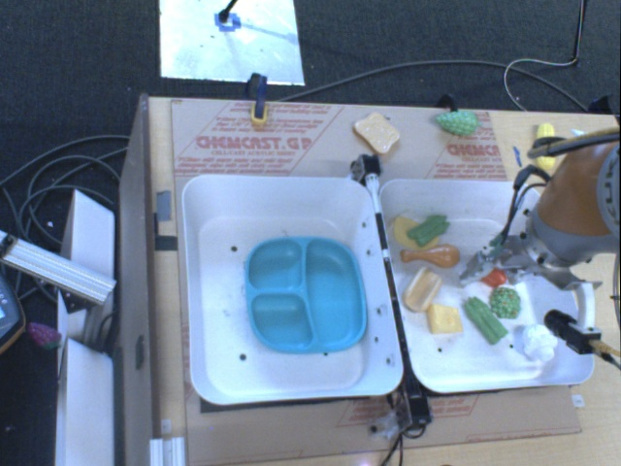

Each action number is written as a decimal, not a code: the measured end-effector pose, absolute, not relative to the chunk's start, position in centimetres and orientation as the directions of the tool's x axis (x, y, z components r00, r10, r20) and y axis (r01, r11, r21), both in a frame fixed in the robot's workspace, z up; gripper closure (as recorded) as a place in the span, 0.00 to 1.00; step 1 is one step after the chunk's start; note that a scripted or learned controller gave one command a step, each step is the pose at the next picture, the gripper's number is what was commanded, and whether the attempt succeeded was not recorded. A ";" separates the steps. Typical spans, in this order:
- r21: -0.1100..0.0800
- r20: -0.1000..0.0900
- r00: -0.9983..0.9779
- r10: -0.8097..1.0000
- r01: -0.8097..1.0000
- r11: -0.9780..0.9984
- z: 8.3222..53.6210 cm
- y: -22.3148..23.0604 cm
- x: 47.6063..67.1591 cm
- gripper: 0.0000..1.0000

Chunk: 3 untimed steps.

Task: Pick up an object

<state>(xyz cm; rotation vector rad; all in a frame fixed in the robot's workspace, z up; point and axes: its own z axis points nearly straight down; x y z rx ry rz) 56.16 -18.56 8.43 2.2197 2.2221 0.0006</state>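
Two white bins sit side by side on the bench. The left bin (209, 260) holds a blue tray (306, 294) with compartments. The right bin (456, 382) holds the toy foods: a green pod (428, 228), a drumstick (432, 256), a pale bread piece (421, 288), a yellow block (444, 318), a green stick (484, 319), a broccoli (505, 303), a small red piece (494, 279) and a white lump (533, 339).

The arm (580, 202) reaches in from the right, and the gripper (477, 264) sits low in the right bin, between the drumstick and the red piece. Its grey tips are small and blurred against the bin floor. Whether it is released or clenched cannot be told, and no object is seen in its grasp.

Judgement on progress: the approach appears made, with the gripper down among the foods. The pick itself is not shown as done, since every food item lies on the bin floor. The nearest candidates are the red piece, just beside the tips, and the drumstick, near on the other side. Closing, lifting and a confirmed hold are left.

Outside the bins, a toast piece (376, 132) and a green item (458, 121) lie on the bench board.
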 end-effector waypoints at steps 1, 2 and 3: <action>0.004 -0.001 -0.002 1.000 1.000 0.002 9.5 -18.6 56.3 1.00; 0.001 0.001 -0.003 1.000 1.000 0.003 12.7 -15.6 54.5 1.00; 0.001 0.000 -0.003 1.000 1.000 0.003 12.7 -15.6 54.5 0.00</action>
